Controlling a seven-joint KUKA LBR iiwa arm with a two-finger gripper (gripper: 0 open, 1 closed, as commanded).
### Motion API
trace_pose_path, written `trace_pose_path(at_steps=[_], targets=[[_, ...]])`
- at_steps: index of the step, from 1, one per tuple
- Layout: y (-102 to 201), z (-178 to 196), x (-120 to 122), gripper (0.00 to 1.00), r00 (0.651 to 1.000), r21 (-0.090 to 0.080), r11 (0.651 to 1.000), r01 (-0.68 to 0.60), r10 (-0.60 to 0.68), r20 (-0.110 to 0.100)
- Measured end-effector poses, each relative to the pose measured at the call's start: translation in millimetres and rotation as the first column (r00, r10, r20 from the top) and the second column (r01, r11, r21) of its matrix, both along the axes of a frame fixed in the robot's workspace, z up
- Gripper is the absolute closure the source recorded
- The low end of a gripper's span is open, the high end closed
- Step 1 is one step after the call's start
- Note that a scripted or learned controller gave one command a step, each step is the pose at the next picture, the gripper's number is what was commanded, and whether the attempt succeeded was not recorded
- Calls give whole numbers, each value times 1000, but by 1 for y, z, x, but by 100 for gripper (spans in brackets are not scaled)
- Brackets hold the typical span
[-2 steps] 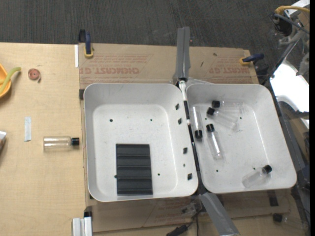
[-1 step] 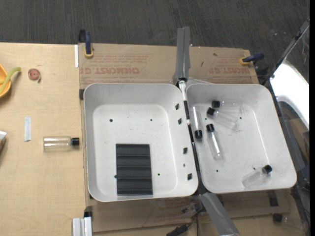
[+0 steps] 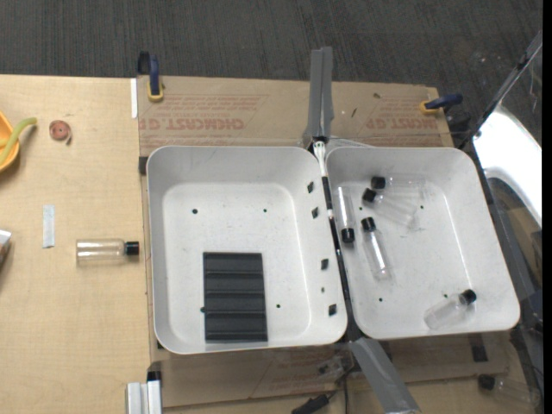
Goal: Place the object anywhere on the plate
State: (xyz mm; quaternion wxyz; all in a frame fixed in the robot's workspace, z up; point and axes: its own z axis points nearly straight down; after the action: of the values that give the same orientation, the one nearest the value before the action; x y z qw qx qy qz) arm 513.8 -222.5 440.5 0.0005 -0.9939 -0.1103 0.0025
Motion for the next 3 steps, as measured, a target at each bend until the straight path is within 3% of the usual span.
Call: trace_pose_path(at_steps=[1, 2, 3], targets=[[47, -2, 87, 0, 1000, -1, 1000, 19, -19, -1], [5, 0, 3, 0, 1000, 0, 1000, 22, -22, -1], [40, -11, 82, 0, 1000, -1, 1000, -5, 5, -1]])
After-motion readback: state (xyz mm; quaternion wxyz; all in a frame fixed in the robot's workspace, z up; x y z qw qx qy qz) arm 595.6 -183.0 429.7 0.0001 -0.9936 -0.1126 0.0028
